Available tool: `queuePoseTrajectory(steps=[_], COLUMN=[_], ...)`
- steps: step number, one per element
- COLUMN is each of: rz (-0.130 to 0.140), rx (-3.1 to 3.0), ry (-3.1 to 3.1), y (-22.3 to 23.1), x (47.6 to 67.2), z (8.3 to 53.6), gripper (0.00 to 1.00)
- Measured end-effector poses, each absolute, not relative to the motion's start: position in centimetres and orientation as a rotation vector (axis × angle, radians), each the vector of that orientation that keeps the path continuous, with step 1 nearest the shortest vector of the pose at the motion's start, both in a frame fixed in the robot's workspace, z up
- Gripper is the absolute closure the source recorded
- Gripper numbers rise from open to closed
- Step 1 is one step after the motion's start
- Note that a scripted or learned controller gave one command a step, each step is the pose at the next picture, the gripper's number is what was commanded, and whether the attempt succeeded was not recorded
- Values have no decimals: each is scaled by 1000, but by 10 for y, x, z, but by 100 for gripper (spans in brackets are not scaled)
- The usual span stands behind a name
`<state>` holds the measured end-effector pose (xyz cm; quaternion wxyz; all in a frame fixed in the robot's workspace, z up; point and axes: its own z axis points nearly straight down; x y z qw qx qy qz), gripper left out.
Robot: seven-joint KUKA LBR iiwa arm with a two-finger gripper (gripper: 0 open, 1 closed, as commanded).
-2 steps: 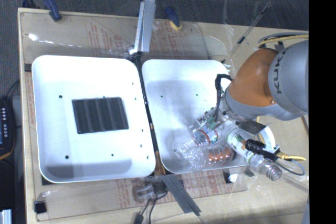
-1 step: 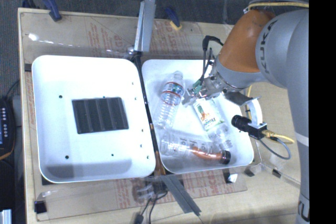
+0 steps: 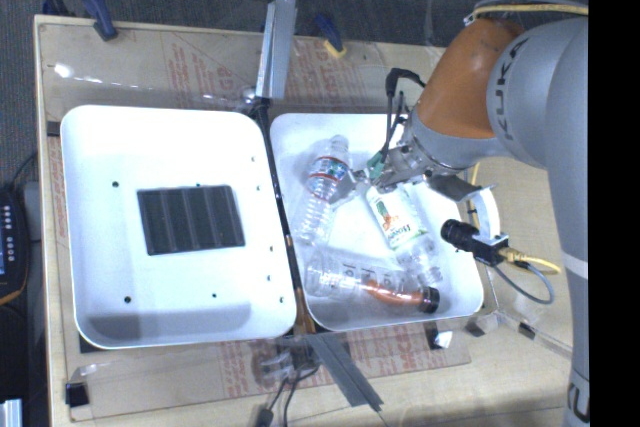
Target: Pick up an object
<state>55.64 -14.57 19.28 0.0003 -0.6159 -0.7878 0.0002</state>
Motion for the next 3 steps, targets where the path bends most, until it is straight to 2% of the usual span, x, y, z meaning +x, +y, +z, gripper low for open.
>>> queuePoseTrajectory(steps=[1,2,3], rz=[3,2,0], rx=[-1978,-1970,-2014], ry=[-2438,-2444,-2411], y=[-160,-158,-131], x=[609,610,638], z=[91,101,195], gripper=[0,100,100])
